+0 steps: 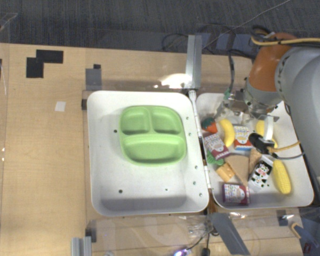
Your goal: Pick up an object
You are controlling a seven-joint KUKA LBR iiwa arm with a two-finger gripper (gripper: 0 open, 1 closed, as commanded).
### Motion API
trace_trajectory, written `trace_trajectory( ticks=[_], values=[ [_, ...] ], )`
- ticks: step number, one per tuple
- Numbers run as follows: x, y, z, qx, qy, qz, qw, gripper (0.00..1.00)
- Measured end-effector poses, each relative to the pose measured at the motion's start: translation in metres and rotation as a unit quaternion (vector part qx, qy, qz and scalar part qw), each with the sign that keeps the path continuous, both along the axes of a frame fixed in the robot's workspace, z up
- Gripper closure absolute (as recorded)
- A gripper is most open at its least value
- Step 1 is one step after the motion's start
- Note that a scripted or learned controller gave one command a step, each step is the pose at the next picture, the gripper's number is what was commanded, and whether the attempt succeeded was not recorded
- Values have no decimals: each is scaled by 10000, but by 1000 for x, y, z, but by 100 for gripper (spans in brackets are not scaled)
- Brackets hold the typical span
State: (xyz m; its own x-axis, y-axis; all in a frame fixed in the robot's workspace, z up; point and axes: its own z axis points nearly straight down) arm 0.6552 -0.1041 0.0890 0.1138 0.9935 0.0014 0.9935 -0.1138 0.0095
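Banana [228, 133] lies in the right bin [304, 196], just under the gripper [245, 108]; we cannot tell the gripper's state. We judge it light, smooth, curved plastic: grasp across its middle.

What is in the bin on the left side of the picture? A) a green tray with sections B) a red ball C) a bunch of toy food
A: a green divided tray lies in the left bin, while the toy food sits in the right bin.
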Motion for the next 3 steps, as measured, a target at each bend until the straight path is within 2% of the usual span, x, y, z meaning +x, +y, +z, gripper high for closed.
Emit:
trace_trajectory(
  ticks=[1, 2, 3],
  values=[
    [3, 1, 14, -1, -35, 25, 10000, 100],
    [14, 40, 103, -1, 26, -398, 9992, 100],
    [14, 10, 156, -4, 26, -206, 9998, 100]
  ],
)
